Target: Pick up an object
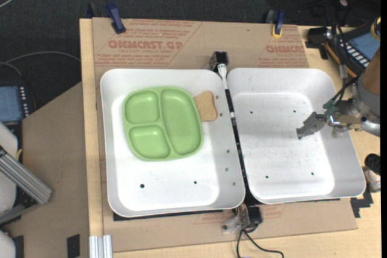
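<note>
1. The gripper hangs over the right bin, near its right side; whether it is released or clenched I cannot tell, and nothing shows in its grasp.
2. The grey arm reaches in from the right edge.
3. The left bin holds a green tray with three compartments, lying flat.
4. A tan sponge lies just beside the tray's upper right edge, touching it, well apart from the gripper.
5. Both bins sit on a cardboard sheet.
</note>
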`<state>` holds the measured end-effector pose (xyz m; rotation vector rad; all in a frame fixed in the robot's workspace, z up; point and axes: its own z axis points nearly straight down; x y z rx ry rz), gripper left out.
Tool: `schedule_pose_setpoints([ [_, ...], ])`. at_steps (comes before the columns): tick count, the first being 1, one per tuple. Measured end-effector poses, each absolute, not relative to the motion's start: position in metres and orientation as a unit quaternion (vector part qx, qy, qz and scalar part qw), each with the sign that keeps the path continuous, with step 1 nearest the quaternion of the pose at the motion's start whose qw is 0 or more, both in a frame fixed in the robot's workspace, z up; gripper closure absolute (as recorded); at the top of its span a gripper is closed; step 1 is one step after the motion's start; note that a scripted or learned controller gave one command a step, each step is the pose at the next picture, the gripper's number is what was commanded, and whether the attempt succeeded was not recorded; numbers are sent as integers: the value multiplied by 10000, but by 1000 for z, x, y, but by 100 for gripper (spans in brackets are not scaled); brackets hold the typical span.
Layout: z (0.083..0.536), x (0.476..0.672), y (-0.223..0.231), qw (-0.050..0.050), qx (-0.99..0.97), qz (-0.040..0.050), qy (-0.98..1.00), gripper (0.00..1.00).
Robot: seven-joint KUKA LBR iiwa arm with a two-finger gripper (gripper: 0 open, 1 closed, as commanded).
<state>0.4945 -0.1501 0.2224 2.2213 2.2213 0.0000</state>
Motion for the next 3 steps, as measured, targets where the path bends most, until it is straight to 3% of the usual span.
schedule_pose_setpoints([
  [1,538,480,-62,82,7051,74,7090,0],
  [2,535,479,89,2,7008,24,7134,0],
  [3,546,480,80,25,7066,31,7076,100],
])
